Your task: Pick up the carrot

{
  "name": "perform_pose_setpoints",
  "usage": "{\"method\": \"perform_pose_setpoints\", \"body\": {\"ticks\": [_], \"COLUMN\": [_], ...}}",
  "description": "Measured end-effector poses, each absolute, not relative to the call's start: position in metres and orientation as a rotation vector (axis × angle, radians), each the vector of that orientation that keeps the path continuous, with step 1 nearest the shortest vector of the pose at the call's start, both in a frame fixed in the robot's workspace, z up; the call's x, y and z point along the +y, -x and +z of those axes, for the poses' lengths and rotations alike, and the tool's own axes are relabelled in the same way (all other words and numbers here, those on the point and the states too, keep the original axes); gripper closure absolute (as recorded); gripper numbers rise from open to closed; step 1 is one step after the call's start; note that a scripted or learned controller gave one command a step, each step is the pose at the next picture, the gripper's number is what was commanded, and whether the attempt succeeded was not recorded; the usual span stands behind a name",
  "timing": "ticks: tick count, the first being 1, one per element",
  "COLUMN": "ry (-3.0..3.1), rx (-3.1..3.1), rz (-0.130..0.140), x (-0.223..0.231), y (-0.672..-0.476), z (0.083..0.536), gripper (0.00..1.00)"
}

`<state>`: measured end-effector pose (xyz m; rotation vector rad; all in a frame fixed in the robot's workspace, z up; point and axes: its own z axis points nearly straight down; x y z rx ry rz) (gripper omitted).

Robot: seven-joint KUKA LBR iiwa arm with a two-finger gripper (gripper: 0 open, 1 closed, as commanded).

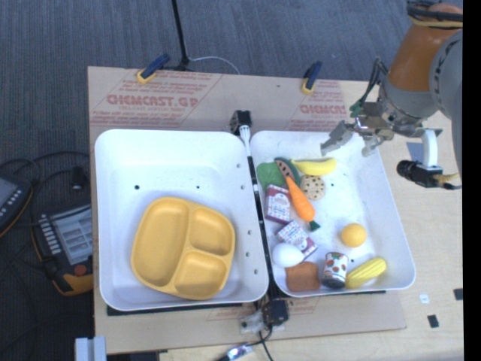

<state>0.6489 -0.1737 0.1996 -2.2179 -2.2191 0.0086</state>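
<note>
Now the gripper hovers open, holding nothing — up and right of the carrot, well apart.

Bright even overhead light, soft faint shadows, slightly blurry, low-resolution detail.
</note>
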Motion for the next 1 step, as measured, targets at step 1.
{"method": "perform_pose_setpoints", "body": {"ticks": [1], "ry": [2.111], "rx": [-2.348], "rz": [-0.010], "x": [-0.1111], "y": [-0.5812], "z": [0.1014], "gripper": [0.00]}}
